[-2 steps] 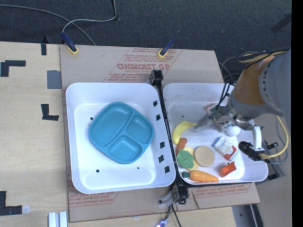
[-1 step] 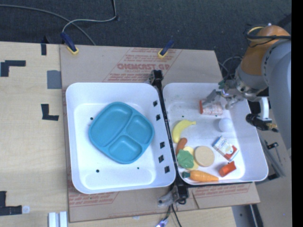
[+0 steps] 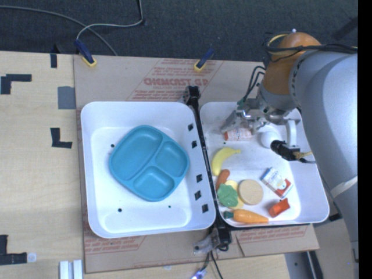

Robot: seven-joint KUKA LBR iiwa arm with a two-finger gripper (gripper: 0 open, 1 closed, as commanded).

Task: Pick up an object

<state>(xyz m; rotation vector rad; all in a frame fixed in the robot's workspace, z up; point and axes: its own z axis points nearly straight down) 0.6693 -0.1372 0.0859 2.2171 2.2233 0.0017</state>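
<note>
From the overhead camera, the table (image 3: 40,173) carries two white bins side by side. The left bin (image 3: 93,118) holds a blue divided plate (image 3: 149,162). The right bin (image 3: 317,205) holds the toy food: taking the yellow banana (image 3: 224,157) as the landmark, a small white-and-red packet (image 3: 237,135) lies just above it, a round cracker (image 3: 251,192) and a green lettuce piece (image 3: 228,196) sit below it, a carrot (image 3: 250,217) lies further below by the front rim, and a small carton (image 3: 275,182) and a red piece (image 3: 279,207) are off to its lower right.

The gripper (image 3: 249,120) hangs above and right of the banana, low over the packet. Whether it is released or clenched, I cannot tell.

This looks like the approach step, with nothing visibly lifted. The next move likely calls for settling squarely over the packet and closing on it before rising.
</note>
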